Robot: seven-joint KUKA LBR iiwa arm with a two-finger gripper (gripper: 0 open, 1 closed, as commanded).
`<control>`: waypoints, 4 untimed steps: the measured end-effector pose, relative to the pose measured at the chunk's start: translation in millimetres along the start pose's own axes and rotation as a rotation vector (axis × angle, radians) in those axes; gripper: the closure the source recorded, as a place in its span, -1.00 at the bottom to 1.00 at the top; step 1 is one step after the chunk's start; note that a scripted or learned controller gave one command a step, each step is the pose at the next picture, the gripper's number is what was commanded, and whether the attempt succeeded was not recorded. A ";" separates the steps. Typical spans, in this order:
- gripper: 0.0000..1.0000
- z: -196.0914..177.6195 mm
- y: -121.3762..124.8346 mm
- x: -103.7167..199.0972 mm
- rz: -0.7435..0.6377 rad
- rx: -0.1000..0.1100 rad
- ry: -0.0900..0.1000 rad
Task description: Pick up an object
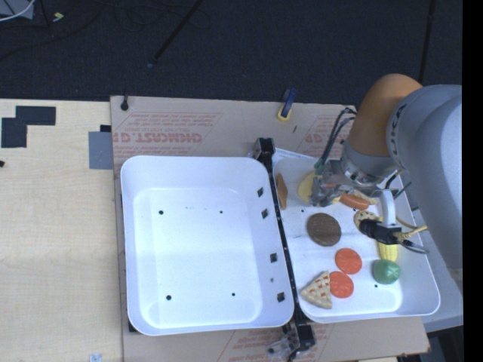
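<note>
The gripper (326,191) stands low over the far-left part of the right bin (423,304), close to the divider where the two bins meet, with the grey arm (423,142) and its orange band (381,115) coming in from the right. How far the tool is open cannot be told from this slanted view, and nothing can be confirmed as held. Just behind the gripper, toward the bin's far edge, lies a yellow piece (306,187), partly hidden by the tool; beside it on the arm's side sits an orange sausage-shaped piece (355,200), its long axis running roughly along the bin's far edge. The brown round disc (324,229) lies just nearer the camera, toward the middle of the bin and apart from the tool. Two red round slices (348,260) sit further toward the near edge, a pizza wedge (318,289) rests at the near-left corner, and a green ball (386,271) lies toward the right wall. The left bin (136,202) carries nothing relevant. Judgement: the yellow piece and the sausage are the likeliest targets, both lying immediately at the tool; the disc would require a short shift toward the near edge.
</note>
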State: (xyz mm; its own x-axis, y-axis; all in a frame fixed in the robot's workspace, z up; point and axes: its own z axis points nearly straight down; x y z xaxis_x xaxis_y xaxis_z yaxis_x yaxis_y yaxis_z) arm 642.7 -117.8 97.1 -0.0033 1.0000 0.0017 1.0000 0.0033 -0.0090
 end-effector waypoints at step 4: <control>-1.00 10.1 -63.4 0.8 0.007 -0.007 -0.001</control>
State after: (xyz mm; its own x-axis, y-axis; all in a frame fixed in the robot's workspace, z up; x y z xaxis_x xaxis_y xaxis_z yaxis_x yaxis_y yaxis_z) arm 579.2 -117.2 87.6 0.0041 1.0000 0.0007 1.0000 -0.0041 -0.0017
